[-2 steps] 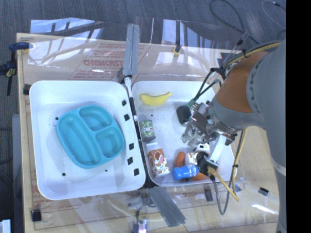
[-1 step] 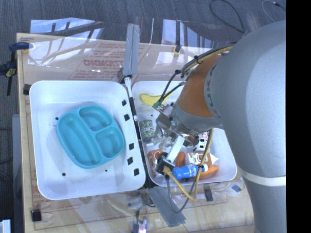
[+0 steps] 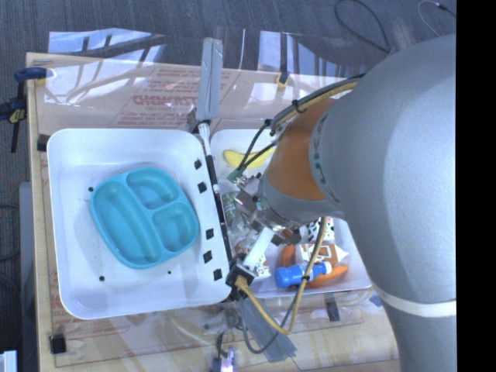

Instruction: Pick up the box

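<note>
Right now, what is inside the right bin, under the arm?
Past the arm, the right bin shows a yellow item, a blue piece, an orange object and a white black-spotted box. The arm covers the rest, jaws included.

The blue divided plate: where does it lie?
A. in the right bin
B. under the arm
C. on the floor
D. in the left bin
D: the blue divided plate rests flat in the left bin, away from the arm over the right bin.
</note>
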{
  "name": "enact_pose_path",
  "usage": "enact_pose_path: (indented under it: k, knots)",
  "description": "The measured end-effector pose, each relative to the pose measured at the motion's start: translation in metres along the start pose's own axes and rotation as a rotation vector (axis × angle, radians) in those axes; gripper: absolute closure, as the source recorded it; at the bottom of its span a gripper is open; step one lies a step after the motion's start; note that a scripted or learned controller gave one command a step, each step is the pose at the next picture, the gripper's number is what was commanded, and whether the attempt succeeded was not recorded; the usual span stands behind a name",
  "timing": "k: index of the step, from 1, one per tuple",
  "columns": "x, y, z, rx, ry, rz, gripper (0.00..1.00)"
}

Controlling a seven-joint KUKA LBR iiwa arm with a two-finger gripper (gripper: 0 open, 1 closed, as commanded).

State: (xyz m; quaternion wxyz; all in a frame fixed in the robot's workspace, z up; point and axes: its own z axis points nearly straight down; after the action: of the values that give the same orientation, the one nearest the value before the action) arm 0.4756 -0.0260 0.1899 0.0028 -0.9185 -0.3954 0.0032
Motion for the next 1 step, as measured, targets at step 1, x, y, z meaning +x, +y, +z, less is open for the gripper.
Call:
enact_pose_path:
  k: [1]
  knots:
    - [-0.0005, 0.0012, -0.0181, -0.001, 0.002, 0.543, 1.00]
